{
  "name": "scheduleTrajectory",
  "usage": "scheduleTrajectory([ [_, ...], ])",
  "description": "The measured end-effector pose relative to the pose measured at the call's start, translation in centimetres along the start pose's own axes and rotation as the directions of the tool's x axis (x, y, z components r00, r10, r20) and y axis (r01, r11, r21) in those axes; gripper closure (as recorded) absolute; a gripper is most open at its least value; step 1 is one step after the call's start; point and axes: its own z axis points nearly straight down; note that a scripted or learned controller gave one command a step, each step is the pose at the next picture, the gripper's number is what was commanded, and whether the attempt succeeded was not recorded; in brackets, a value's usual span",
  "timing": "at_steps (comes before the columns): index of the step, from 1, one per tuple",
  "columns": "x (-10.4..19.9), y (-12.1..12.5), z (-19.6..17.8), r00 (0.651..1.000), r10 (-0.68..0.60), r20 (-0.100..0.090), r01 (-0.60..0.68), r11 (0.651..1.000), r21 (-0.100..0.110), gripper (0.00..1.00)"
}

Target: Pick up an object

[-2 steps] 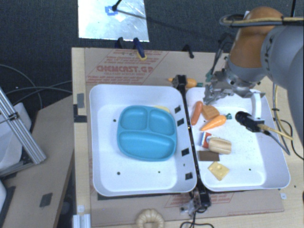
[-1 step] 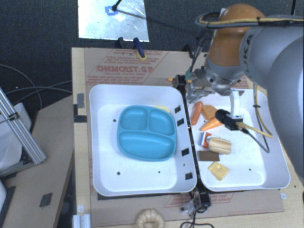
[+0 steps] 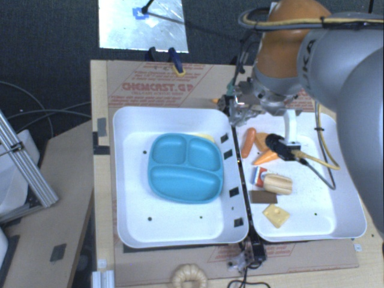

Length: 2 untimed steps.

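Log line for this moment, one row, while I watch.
tool: above right bin, far left corner | carrot: lying in bin near tool | left bin: holds blue plate

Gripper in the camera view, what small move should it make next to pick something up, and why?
Probably a short drop toward the upper carrot. The gripper hangs at the far inner corner of the view's right-hand bin, and that carrot is the piece nearest to it. It also lies apart from the bread roll.
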Motion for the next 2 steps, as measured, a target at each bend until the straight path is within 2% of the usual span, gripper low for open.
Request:
scheduleTrajectory([
  [1, -1.4, 1.1, 1.1, 1.0, 0.007, 0.002, -0.007, 1.0, 0.0, 1.0],
  [2, 0.1, 0.1, 0.1, 1.0, 0.002, 0.001, -0.002, 1.0, 0.002, 1.0],
])
